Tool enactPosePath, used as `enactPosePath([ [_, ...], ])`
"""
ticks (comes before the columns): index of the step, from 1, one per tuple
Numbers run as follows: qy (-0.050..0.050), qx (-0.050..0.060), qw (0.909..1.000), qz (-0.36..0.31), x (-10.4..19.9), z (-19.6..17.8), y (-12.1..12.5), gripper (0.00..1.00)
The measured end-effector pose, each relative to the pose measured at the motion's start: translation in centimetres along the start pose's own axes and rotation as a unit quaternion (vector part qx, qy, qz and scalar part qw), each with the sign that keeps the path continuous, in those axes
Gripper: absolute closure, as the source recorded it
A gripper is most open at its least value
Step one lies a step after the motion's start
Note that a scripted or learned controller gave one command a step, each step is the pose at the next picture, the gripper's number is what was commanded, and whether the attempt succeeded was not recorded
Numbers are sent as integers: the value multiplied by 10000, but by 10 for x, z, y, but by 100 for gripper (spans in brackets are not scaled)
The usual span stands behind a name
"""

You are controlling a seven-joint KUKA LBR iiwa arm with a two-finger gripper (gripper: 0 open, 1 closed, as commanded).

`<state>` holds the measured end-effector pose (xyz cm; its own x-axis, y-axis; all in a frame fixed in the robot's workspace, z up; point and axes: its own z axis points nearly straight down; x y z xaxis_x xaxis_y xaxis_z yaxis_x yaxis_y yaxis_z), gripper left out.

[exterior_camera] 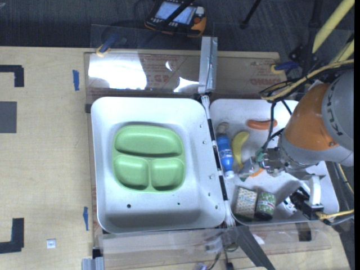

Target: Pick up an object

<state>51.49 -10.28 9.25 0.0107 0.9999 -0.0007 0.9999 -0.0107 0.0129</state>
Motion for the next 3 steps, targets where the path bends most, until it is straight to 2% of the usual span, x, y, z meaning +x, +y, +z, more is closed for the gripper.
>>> enactPosePath([
  [1,-5,36,9987,-501,-2,7,42,0],
  [2,-3,35,9925,1221,4,7,4,0],
  [3,-3,35,9925,1222,4,7,4,0],
])
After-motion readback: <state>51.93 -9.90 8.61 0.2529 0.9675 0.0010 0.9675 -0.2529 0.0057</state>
